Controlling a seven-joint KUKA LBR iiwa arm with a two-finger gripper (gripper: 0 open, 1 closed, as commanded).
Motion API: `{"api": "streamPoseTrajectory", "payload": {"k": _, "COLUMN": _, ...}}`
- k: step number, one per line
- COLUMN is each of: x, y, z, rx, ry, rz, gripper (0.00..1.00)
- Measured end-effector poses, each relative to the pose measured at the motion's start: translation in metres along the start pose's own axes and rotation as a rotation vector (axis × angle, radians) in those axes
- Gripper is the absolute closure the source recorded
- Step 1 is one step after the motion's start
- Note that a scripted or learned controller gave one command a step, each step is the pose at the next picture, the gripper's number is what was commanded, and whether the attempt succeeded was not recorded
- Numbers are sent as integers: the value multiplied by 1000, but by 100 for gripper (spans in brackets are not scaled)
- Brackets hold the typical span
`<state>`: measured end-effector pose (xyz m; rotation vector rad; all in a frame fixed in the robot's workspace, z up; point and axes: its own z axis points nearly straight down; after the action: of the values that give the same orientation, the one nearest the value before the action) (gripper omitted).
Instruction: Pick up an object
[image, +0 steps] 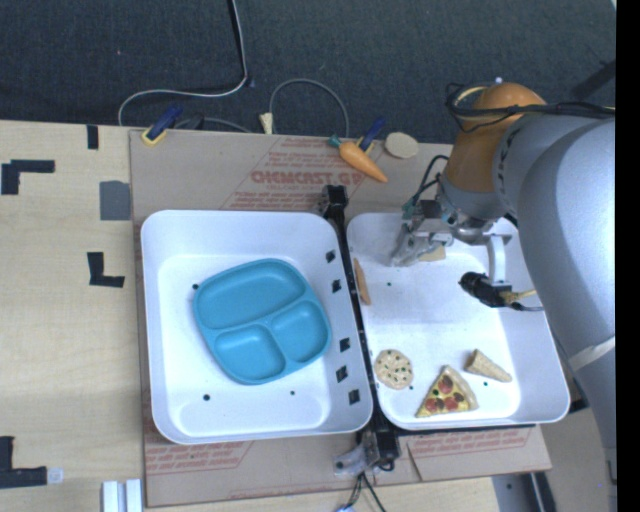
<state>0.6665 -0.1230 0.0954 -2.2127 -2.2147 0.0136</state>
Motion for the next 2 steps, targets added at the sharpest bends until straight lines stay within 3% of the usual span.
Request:
{"api": "streamPoseTrajectory", "payload": {"k": 1, "x": 82, "y": -6, "z": -96, "rx": -22, "ry": 1, "rz": -8, "gripper": 100}}
{"api": "streamPoseTrajectory", "payload": {"k": 2, "x": 52, "y": -31, "z": -161, "rx": -18, "ry": -2, "rz": 1, "gripper": 100}}
